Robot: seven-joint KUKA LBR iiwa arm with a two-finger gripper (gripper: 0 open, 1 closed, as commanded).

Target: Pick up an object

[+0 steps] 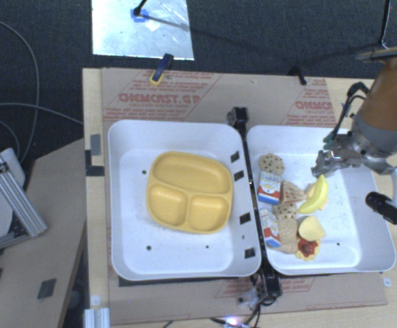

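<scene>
Hovering at right of frame, the claw (323,164) sits just above the banana (315,195) in the right bin (362,251); whether it grips, we cannot tell. Next, we judge, a firm close and lift.

From my seat, the two shallow white bins (126,203) look like smooth, slightly glossy plastic. The yellow three-compartment tray (188,191) reads as matt plastic. Under them I see a brown printed cardboard sheet (184,94), dull-surfaced, and beyond it a shiny silvery foil-like square (142,19).
</scene>
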